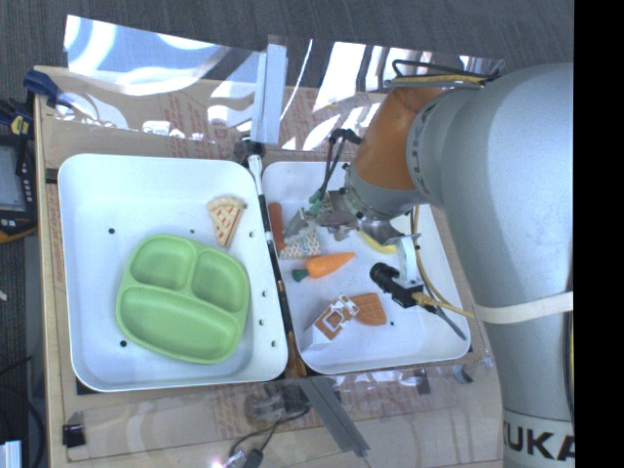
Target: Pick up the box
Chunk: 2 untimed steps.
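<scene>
Bench and twin white bins lay below, and in the right bin (434, 331) the orange-and-white box (349, 314) sat nearward of the claw (328, 218), beyond the carrot (330, 262), long axis slanting crosswise; whether the claw was open or closed I could not tell.

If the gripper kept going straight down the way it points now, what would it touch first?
Probably the speckled box lying against the right bin's left wall, just under the gripper; depth is hard to judge, and the carrot lies close by.
</scene>
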Tool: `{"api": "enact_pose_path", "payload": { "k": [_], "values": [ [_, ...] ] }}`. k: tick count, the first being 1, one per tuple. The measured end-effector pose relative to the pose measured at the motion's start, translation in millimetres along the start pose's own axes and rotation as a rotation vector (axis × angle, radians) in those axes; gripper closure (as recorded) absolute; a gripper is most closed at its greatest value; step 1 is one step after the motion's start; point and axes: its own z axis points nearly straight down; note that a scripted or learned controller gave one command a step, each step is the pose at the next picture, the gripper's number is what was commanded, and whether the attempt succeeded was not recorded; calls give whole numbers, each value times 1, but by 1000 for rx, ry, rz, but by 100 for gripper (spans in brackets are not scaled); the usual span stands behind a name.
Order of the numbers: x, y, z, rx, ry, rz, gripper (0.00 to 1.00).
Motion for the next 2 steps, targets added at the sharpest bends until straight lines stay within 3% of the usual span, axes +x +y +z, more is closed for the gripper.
{"api": "enact_pose_path", "payload": {
  "k": [1,2],
  "values": [
    [8,10,7,-3,-9,14,0],
    [14,11,-1,2,3,5,100]
  ]
}}
